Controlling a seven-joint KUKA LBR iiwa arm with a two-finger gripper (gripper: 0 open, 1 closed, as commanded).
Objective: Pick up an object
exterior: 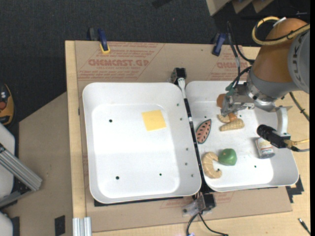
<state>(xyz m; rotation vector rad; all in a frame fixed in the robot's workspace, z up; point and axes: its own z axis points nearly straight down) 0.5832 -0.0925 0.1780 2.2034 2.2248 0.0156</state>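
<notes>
My gripper (231,106) hangs low over the far part of the right bin (246,178), reached in from the right under the orange wrist band. Directly beneath and beside it lie an orange piece (221,101) and a tan bread-like piece (232,126), both partly covered by the gripper body. Whether anything is held cannot be seen. Further toward the front of this bin sit a green rounded object (227,157), a tan curved pastry (211,165), a red seeded slice (203,131) by the left wall, and a small can (265,148) at the right.
The left bin (98,132) holds a flat yellow square (154,120). A black clamp (178,75) sits at the far end of the divider between the bins. Blue clips (102,37) hold the cardboard base. Cables trail beside the arm at right.
</notes>
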